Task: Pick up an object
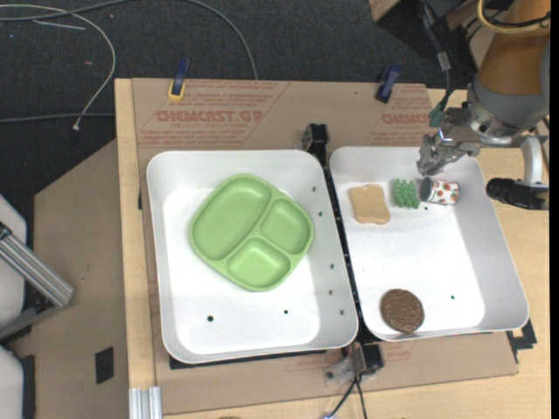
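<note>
The left bin [166, 234] carries a green divided plate [251, 231], lying flat near its middle. In the right bin [489, 260] a tan bread-shaped piece [369, 204], a small green ridged item [404, 194] and a white cup with red spots [445, 192] are set in a row near the far wall; a brown round disc [402, 311] lies apart by the near rim. The pincer [434, 166] is positioned over the far part of the right bin, just above the cup. The cup is judged the likeliest target. For a sound grasp, the descent should be centred on the cup, clear of the green item. Whether the pincer is released or clenched cannot be told; nothing is seen grasped.
</note>
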Robot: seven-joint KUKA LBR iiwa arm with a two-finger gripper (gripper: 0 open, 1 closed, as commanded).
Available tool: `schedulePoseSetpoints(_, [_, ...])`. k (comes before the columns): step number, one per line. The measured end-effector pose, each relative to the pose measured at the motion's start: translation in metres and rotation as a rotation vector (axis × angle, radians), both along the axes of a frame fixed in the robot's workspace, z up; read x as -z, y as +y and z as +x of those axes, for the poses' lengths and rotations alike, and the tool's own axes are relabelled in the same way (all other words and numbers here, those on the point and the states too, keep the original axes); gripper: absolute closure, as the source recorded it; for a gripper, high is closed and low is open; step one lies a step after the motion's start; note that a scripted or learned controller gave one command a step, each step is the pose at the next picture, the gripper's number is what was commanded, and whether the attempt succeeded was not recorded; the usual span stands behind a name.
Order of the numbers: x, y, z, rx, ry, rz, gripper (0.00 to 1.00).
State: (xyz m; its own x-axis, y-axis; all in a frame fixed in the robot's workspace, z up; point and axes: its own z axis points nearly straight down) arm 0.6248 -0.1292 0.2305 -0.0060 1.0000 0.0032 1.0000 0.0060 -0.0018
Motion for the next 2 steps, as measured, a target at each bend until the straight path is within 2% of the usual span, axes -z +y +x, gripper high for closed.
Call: schedulePoseSetpoints(2, [0.019, 0.114, -0.002, 0.0, 0.001, 0.0, 1.0])
